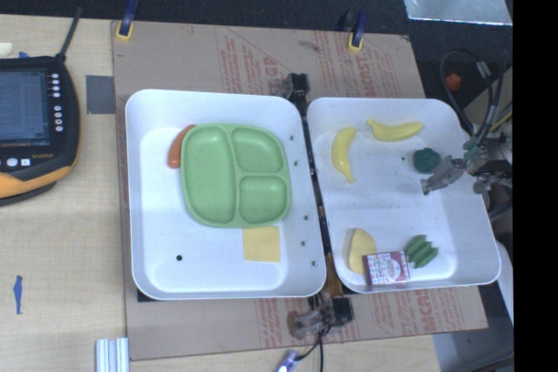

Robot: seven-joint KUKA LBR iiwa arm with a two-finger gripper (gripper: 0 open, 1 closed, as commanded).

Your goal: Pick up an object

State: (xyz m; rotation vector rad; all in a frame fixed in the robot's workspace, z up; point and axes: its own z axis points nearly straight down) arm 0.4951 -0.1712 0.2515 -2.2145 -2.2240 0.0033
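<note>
Whether the jaws are open or closed cannot be told; the gripper [438,179] sits at the right edge of the right bin [453,274], nothing visibly in it. From the left: a pendant [30,122], then the left bin [157,270] with a green tray [235,174] covering most of an orange item [177,146] above a yellow square [262,244]. The right bin has two bananas [343,153] [394,130], a teal piece [425,158] just beside the gripper, a yellow wedge [360,246], a red box [386,268] and a green item [421,251].

Counter with a cardboard sheet and two white bins

The wooden counter [61,274] bears a brown cardboard sheet [261,57], held at its far edge by two clamps [126,20]; on the sheet sit the left bin [144,187] and the right bin [471,266], side by side and touching; a teach pendant [30,126] lies on the counter left of the sheet; a grey tape patch [100,94] sits between them.
</note>
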